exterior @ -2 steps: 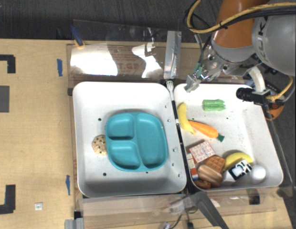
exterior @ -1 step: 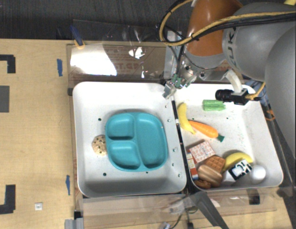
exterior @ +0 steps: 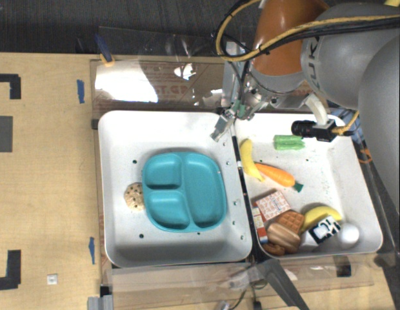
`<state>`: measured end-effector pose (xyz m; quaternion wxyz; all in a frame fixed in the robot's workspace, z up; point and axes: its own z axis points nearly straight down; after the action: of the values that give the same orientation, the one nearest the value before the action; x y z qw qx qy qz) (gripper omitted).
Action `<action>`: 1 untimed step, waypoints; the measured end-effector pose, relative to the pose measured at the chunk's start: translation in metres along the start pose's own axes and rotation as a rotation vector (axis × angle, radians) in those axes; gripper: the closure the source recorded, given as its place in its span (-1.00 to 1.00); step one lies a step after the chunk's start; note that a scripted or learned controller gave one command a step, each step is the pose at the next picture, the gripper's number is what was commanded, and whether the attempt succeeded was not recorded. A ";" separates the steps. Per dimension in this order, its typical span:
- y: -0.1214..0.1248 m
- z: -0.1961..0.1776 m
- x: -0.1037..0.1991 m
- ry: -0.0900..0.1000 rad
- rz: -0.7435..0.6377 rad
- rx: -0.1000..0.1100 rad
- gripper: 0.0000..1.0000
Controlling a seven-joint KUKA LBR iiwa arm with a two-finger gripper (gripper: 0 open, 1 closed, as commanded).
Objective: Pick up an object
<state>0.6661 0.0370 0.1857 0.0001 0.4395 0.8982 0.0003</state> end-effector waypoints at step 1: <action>0.003 0.000 0.009 0.000 -0.146 0.000 -1.00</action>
<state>0.6633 0.0458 0.1859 0.0001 0.3729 0.9279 0.0002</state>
